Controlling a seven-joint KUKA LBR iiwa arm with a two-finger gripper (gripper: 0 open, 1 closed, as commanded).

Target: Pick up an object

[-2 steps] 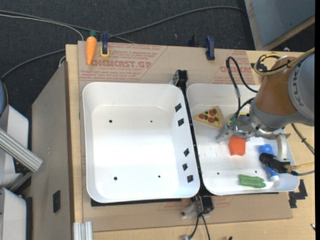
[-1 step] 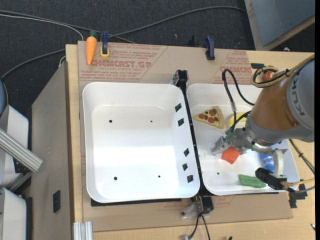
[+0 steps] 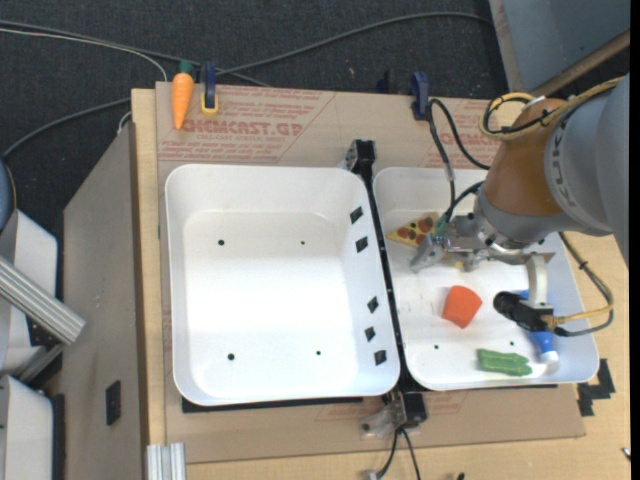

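We cannot tell how the pincer (image 3: 440,251) stands (the wrist hides much); the orange block (image 3: 461,306) lies just below it, so we'd centre over it before descending.

Arm (image 3: 590,158) cut off at right edge; hides right bin (image 3: 420,368) far corner. Gripper (image 3: 440,251) fingers indistinct.

Robotics lab: clamped cardboard bench (image 3: 300,118), white bins (image 3: 190,268), loose cables (image 3: 90,48), dark carpet.
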